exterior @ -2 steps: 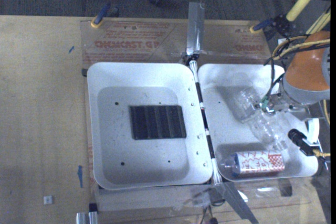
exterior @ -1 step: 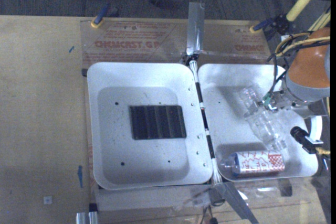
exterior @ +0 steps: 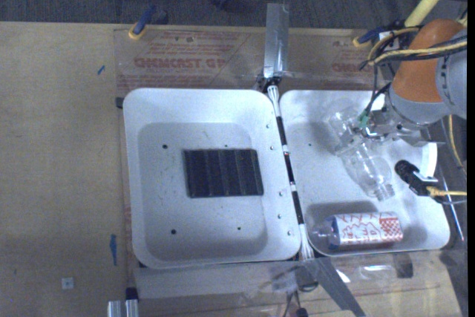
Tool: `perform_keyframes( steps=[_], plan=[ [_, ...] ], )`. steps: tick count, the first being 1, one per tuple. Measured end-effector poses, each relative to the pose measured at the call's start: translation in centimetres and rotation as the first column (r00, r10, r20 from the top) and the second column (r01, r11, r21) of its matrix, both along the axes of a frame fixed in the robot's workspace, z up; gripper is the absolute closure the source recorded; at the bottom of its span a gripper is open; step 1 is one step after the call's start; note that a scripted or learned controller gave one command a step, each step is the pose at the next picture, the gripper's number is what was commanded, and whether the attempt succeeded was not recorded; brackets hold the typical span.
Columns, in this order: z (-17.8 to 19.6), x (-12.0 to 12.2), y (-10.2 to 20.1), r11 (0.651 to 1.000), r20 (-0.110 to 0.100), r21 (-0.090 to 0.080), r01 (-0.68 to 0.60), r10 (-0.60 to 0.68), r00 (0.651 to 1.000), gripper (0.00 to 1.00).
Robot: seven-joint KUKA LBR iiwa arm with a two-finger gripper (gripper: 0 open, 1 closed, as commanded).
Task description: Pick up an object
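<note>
Clear crumpled plastic bottle (exterior: 369, 163): transparent, lying tilted in the right white bin (exterior: 312, 115). Tool (exterior: 369, 124) beside its upper end; finger state cannot be told.

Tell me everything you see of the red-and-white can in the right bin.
The red-and-white patterned cylindrical can lies on its side along the near wall of the right white bin, its silvery end facing left. It looks metal or foil-wrapped, undented. It touches the bin floor; the clear plastic bottle lies apart from it.
</note>
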State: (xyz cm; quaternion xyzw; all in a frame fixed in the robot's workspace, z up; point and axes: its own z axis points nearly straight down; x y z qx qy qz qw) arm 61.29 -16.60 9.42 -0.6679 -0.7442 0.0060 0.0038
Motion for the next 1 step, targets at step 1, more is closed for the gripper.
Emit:
perform_keyframes(
  steps=[1],
  plan=[
    [10.75, 3.99, 7.94, 1.0, 0.015, 0.003, 0.002, -0.002, 1.0, 1.0]
  ],
)
